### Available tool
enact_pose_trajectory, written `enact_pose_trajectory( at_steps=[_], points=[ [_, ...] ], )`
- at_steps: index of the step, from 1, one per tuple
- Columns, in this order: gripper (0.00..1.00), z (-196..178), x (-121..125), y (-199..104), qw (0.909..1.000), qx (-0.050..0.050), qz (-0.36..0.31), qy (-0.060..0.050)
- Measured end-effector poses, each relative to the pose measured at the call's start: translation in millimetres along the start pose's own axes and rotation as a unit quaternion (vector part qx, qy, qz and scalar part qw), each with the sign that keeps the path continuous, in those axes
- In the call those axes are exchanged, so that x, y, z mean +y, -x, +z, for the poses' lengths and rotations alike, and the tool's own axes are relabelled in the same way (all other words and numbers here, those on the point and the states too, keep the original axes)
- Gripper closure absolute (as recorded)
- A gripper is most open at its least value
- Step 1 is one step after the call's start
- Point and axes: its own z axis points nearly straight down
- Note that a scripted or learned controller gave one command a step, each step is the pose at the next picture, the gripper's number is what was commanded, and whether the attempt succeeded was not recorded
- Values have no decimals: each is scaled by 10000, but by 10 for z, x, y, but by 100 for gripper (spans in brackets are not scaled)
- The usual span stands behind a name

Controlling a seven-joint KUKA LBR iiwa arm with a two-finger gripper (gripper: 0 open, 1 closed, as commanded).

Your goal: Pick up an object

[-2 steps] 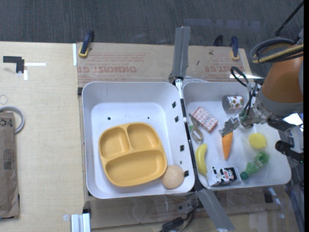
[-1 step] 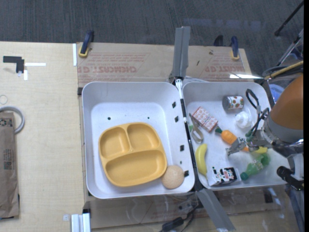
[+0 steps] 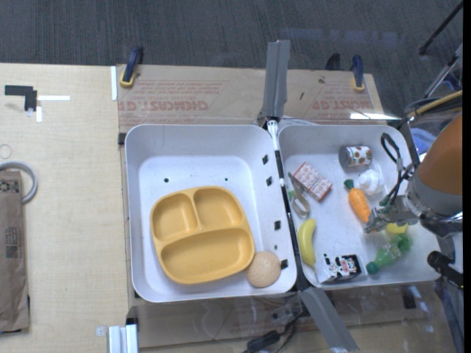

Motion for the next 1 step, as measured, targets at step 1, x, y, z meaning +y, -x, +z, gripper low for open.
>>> enact_pose_trajectory(
  at_steps=[1],
  points=[
    [100,-764,671,-501,9952,-57,972,4]
  ],
)
